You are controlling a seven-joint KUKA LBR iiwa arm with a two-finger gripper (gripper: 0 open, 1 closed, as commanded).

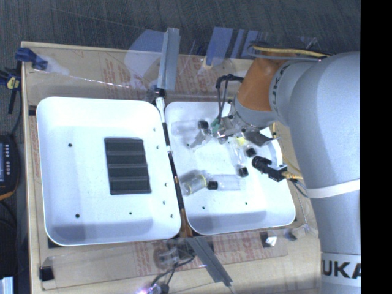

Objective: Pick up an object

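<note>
My gripper (224,129) hangs low over the back part of the right bin (269,216), under the orange wrist band. Just to its left lie a small dark green-tipped piece (203,126) and a clear plastic piece (184,130). A small yellow-green item (241,141) lies under the wrist, and a little black piece (243,171) sits nearer the front. Toward the front left of the same bin rests a clear tube with a black cap (199,183). Nothing can be seen held in the gripper.
A black ribbed rectangular block (127,165) lies flat in the middle of the left bin (55,213). A thin divider (169,158) separates the two bins. The grey arm covers the right bin's right rim.
</note>
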